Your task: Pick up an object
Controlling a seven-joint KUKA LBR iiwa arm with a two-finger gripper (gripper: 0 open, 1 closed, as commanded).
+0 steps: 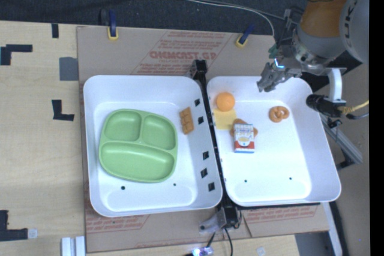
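Green tray (139, 145) left bin (96, 93); orange ball (225, 101) right bin (312, 183).

An orange ball (225, 101) lies in the right bin (300, 177), near its left wall toward the far end. A pale yellow flat block (222, 120) touches it on the near side. Just beside that, toward the bin's middle, a small red-and-white carton (244, 139) lies flat, partly over a brown item. A small brown pretzel (278, 113) lies apart, nearer the right wall.
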